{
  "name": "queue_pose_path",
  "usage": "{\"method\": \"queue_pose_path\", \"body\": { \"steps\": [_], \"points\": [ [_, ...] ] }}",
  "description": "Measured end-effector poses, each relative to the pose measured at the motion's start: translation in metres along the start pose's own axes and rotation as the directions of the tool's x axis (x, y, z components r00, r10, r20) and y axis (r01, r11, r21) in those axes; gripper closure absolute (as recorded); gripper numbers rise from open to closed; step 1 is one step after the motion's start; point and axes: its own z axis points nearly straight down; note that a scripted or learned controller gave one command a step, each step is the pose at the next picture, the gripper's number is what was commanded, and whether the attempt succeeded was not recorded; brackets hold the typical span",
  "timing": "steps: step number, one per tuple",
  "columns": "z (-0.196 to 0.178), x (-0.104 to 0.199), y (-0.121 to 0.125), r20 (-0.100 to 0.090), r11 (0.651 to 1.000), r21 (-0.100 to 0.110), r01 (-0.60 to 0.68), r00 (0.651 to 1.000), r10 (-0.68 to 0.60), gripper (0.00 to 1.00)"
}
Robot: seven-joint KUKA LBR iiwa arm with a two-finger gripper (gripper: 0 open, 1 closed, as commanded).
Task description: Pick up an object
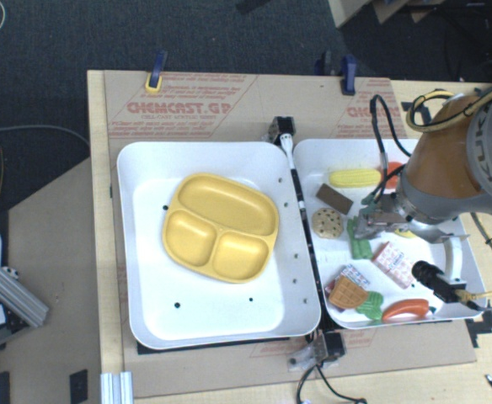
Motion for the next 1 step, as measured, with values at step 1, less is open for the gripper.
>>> {"method": "queue_pose_path", "body": {
  "steps": [1],
  "points": [
    [-0.0528,-0.009,0.0085,0.001,1.0,0.012,0.002,1.0,-0.002,1.0]
  ]
}}
